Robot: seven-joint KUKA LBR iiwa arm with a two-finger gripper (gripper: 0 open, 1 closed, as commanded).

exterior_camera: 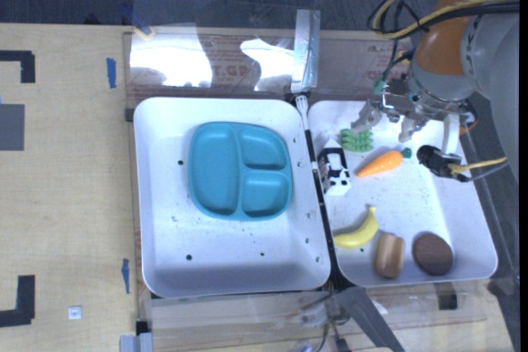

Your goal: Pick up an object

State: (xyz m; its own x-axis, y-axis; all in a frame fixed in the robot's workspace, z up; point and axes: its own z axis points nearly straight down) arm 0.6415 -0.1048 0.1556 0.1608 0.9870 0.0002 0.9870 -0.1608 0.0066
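No readable writing; jaws [388, 118] open above the carrot [381, 163].

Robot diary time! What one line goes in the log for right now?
gripper: open, above right bin, holding nothing | nearest: carrot, green toy | blue tray: left bin | pick: not yet done

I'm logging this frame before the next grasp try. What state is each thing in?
gripper: fingers apart, holding nothing, above the right bin's far end.
carrot: lying flat, tilted, free.
green toy: lying beside the gripper, not gripped.
banana: lying on its side.
black-and-white toy: against the bin's left wall.
tan object: lying near the front rim.
brown object: resting beside it.
blue divided plate: flat in the left bin, right side up.
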